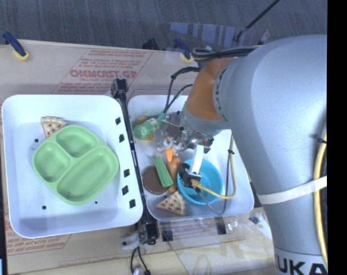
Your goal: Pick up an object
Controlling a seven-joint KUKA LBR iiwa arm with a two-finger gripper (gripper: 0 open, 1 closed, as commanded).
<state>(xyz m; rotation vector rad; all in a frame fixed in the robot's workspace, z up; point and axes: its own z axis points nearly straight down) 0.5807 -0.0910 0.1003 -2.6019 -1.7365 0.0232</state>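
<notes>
My gripper (172, 137) reaches down into the right bin (240, 195), among a cluster of toy food. A round green piece (143, 130) lies just to its left. Just below it are an orange carrot (172, 164) and a flat green stick (162, 172). Nearer the front lie a brown disc (152, 182) and a pizza slice (172, 203). To the right of these stands a blue bowl (209, 183). The wrist and its cables hide the spot under the gripper, and nothing can be seen held in it.
The left bin (18, 211) holds a green divided plate (75, 162) and a second pizza slice (51, 124) at its back left. A black clamp rail (127, 153) runs between the bins. The arm's grey body (276, 125) covers the right bin's right side.
</notes>
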